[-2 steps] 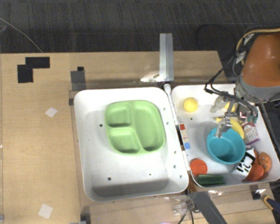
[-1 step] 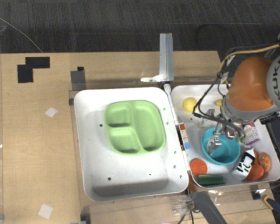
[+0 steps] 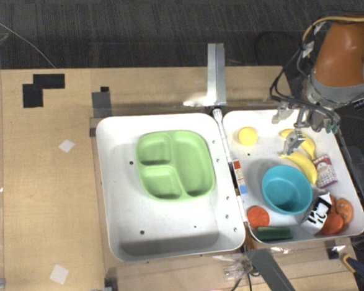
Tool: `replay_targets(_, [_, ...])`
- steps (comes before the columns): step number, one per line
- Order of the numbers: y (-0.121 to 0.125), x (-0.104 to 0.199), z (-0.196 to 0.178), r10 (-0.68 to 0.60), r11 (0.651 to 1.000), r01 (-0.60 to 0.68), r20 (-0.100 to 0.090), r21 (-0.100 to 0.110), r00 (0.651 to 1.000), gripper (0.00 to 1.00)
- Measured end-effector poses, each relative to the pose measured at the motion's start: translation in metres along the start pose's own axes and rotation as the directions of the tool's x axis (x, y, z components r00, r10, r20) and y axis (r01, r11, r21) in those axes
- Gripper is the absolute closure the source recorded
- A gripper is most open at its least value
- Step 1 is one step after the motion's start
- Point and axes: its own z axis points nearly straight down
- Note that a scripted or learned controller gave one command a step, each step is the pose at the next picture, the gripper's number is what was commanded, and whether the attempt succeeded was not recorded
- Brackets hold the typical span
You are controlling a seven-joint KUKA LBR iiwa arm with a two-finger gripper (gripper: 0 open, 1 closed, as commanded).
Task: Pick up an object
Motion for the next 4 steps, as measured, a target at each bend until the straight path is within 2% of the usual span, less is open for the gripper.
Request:
replay_targets(1, [-0.036, 0.042, 0.071, -0.056, 0.998, 0.056, -0.007, -0.002, 0.998, 0.0])
replay_targets(2, [-0.026, 0.109, 0.069, 0.058, 0.998, -0.058, -0.008, -0.001, 0.998, 0.0])
replay_targets(3, [0.015, 0.134, 0.067, 0.044, 0.999, -0.044, -0.003, 0.001, 0.999, 0.0])
replay_targets(4, [0.031, 0.105, 0.068, 0.093, 0.996, -0.093, -0.004, 0.0, 0.996, 0.0])
